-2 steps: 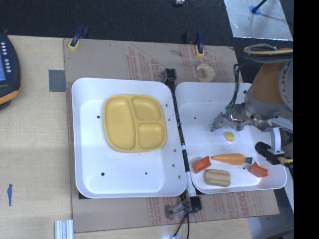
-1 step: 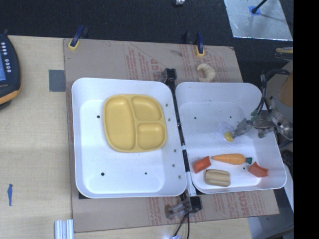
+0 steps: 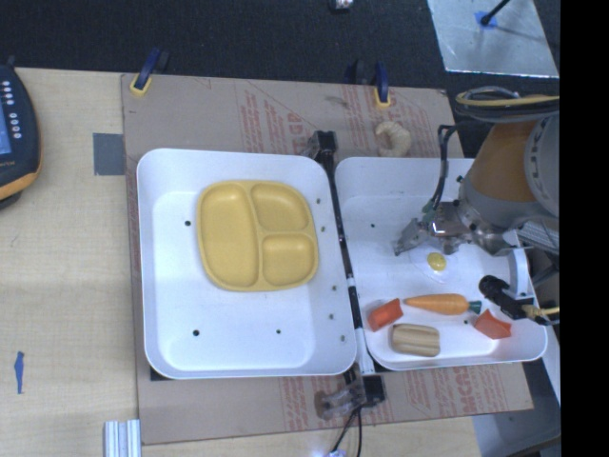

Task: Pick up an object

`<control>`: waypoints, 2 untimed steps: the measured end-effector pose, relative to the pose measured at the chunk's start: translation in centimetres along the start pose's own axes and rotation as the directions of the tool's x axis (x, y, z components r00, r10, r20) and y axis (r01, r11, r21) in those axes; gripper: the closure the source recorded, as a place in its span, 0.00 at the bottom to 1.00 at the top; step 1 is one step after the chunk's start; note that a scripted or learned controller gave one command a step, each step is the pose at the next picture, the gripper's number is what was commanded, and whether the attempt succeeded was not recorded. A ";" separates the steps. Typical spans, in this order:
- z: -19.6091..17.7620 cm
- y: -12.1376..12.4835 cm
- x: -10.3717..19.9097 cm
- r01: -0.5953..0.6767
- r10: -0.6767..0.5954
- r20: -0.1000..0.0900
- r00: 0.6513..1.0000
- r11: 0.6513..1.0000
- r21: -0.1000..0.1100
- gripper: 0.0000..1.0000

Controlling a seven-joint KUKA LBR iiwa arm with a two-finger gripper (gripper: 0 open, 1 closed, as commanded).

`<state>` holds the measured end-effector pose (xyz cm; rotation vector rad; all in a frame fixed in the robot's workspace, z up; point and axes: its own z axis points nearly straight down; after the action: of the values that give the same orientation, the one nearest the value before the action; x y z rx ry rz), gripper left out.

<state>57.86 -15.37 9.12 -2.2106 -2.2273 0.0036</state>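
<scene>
My gripper (image 3: 433,239) hangs over the middle of the right bin (image 3: 381,184), its metal fingers spread open with nothing between them. A small yellow object (image 3: 436,262) lies on the bin floor just in front of the fingertips, apart from them. Nearer the front edge lie an orange carrot (image 3: 438,304), a red piece (image 3: 384,314) to its left, a tan bread-like roll (image 3: 415,340) and another red piece (image 3: 493,326) at the right.
The left bin (image 3: 171,284) holds a yellow divided plate (image 3: 257,233). A black hinge strip (image 3: 340,246) runs between the bins. A pale lump (image 3: 392,137) lies on the cardboard behind the right bin.
</scene>
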 end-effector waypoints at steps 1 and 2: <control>0.0 -4.8 -4.5 -0.004 0.004 -0.001 1.000 1.000 0.001 0.00; -0.2 2.2 -0.2 -0.002 0.002 0.001 1.000 1.000 -0.005 0.00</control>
<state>60.11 -15.51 9.26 -2.2158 -2.2286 -0.0003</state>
